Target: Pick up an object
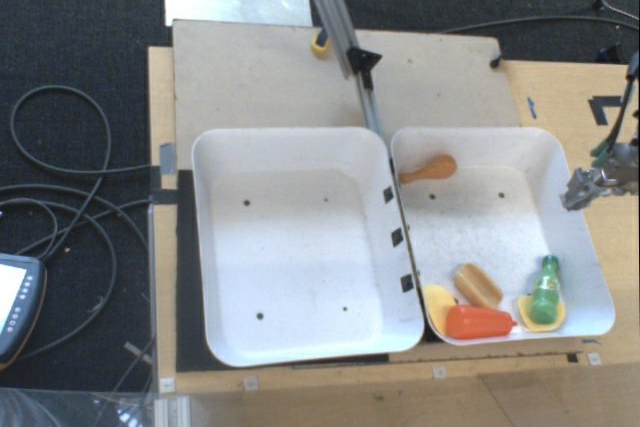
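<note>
Two white bins, gripper (583,187) over right bin's (500,205) right rim.
Fingers: can't tell. Green bottle (545,290), orange carrot (478,322), bun (478,285) near front edge.

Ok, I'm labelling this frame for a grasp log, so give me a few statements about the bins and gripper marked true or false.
1. The green bottle lies in the left bin. False: it is in the right bin, near corner.
2. The orange carrot lies along the right bin's near wall. True.
3. The gripper sits at the right bin's right rim. True.
4. The wooden spoon-like piece touches the bread roll. False: they lie apart.
</note>
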### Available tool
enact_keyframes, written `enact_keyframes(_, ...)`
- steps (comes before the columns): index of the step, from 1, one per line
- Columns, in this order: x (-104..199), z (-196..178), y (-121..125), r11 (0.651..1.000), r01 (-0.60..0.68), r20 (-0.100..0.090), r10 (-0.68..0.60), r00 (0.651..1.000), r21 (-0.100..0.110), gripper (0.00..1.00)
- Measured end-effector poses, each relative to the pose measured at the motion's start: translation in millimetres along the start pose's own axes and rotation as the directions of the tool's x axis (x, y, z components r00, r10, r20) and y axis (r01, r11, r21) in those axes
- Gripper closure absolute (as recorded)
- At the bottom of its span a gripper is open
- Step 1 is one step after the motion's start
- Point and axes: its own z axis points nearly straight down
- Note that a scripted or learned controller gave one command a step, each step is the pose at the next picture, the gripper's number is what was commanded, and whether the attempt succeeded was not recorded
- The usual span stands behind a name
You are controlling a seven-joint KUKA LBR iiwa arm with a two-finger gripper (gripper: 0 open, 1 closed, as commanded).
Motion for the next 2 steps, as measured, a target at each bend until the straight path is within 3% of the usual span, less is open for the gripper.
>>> enact_keyframes(1, 59.5, 10.0, 8.8, 1.0, 0.005, -0.005, -0.005, 1.0, 0.005, 1.0)
enact_keyframes(2, 111.3, 22.1, 0.6, 1.0, 0.004, -0.005, -0.004, 1.0, 0.006, 1.0)
